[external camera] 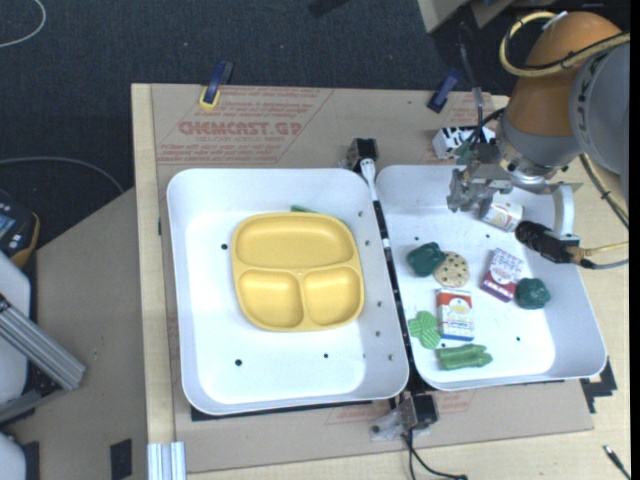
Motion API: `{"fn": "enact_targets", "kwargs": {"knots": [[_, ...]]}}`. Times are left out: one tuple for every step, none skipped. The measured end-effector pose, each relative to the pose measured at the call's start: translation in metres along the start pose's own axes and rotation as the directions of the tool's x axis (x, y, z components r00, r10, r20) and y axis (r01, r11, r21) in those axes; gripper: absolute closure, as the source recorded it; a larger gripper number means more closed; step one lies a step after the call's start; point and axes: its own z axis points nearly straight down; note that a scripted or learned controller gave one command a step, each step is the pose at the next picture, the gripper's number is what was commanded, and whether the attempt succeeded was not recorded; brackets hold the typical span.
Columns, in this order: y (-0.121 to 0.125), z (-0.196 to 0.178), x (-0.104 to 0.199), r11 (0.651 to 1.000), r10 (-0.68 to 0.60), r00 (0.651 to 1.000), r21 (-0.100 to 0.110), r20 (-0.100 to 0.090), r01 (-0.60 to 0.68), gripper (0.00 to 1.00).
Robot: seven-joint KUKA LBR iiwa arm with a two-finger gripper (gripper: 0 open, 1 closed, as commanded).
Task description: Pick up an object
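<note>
Camera view is showing the gripper (478, 196), finger state unclear, hovering at the right bin's (575, 343) twelve o'clock; toys are crowding six o'clock.

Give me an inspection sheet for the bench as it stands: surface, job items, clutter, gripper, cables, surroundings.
Surface: bench board bears the left bin and the right bin side by side.
Job's things: right bin holds a cookie, two dark green lumps, a red-and-white packet, a small carton, a light green piece and a green pod-shaped toy.
Clutter: yellow divided plate in the left bin, a green scrap peeking from behind its far edge.
Gripper: gripper low over the right bin's far end; finger state cannot be told.
Cables: yellow loop on the arm; black lead at the near edge.
Surroundings: dark carpet; clamps on the board's far edge.
</note>
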Motion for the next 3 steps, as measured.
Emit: {"fn": "enact_targets", "kwargs": {"knots": [[-0.005, -0.047, 0.003, 1.0, -0.001, 1.0, -0.001, 0.0, 0.001, 1.0], [-0.004, -0.074, 0.003, 1.0, -0.001, 1.0, 0.0, 0.0, 0.001, 1.0], [-0.032, -0.063, 0.052, 1.0, -0.004, 1.0, 0.01, -0.004, 0.004, 1.0]]}}
